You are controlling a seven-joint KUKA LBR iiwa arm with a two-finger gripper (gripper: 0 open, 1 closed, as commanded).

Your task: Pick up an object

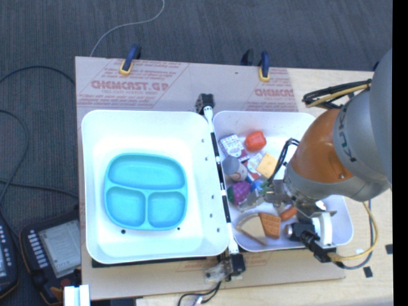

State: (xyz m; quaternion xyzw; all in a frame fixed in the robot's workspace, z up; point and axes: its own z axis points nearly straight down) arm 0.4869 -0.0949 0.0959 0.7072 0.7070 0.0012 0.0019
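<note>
**Camera view: arm low over the cluttered right bin, nothing lifted yet**

The camera view looks down at a slant on a bench (159, 85) covered by a brown printed sheet. Two shallow white plastic bins sit side by side on it. The left bin (95, 234) holds a light blue plastic plate with three compartments (146, 190), lying flat near its middle. The right bin (344, 225) holds a jumble of small toy-like pieces: a red rounded piece (255, 140) near the far wall, a yellow wedge (268, 165) beside it, a purple cluster shaped like grapes (241, 190), a silver-white packet (231, 146), and a tan slice shaped like bread (269, 224) towards the near wall.

As for progress, the pick seems to be at its early stage. Every piece that can be seen lies in the bin, and none is raised above it. The grasp and the lift are both left to do.

The grey arm with its orange band (325, 152) comes in from the right and bends down over the right bin. Its wrist sits low above the middle of the clutter, just right of the purple cluster. The gripper (280, 196) is mostly hidden under the wrist, so I cannot tell whether the jaws are released or clenched, nor whether anything sits between them.
</note>
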